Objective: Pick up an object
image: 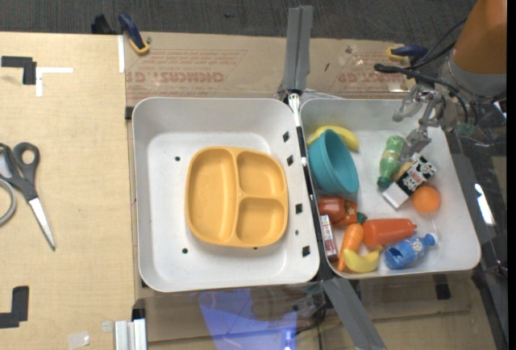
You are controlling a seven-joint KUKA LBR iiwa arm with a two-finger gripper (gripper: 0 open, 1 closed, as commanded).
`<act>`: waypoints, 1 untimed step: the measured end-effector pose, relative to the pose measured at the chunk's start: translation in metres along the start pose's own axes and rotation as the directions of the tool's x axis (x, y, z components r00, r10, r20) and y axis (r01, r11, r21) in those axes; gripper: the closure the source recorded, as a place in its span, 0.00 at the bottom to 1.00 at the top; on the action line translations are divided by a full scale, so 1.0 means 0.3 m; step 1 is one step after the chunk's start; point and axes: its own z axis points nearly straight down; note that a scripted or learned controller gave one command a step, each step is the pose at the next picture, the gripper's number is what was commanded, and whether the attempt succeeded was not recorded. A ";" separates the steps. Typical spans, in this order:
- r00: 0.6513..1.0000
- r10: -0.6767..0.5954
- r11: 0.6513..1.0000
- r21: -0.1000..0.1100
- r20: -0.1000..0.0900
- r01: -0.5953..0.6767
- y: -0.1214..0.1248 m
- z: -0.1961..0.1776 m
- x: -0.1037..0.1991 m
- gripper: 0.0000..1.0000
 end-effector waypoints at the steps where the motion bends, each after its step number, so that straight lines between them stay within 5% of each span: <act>1: 0.993 0.114 0.993 -0.001 -0.008 -0.114 0.051 0.195 0.382 0.00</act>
